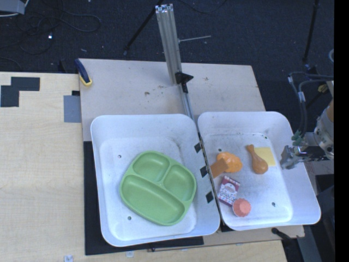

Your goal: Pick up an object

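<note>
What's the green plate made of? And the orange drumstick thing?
The green plate looks like smooth matte plastic: one even color with molded compartments. The orange drumstick is probably toy plastic too, given its uniform color and slight sheen, though rubber is possible.

Two white bins (109,141) side by side, aluminium post (170,45) behind, blue-yellow clamp (83,72) on bench

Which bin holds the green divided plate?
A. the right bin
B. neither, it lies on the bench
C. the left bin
C: the green divided plate lies inside the left bin, while the right bin holds the small items.
</note>
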Controlling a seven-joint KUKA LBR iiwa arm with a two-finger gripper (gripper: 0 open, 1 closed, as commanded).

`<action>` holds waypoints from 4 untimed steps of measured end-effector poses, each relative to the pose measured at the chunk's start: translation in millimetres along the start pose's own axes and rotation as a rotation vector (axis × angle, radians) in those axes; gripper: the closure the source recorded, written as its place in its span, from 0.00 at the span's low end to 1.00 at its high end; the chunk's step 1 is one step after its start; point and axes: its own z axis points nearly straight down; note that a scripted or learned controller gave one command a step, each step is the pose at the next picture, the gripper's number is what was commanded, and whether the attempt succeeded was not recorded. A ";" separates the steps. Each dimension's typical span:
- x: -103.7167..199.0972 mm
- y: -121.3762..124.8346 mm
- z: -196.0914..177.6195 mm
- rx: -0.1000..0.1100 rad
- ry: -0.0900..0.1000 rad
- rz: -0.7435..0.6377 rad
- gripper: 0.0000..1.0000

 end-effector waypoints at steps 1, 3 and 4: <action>58.6 6.7 17.3 0.002 0.001 0.000 1.00; 166.6 11.9 18.4 0.003 0.000 0.000 1.00; 224.9 22.1 34.5 0.004 -0.001 -0.001 1.00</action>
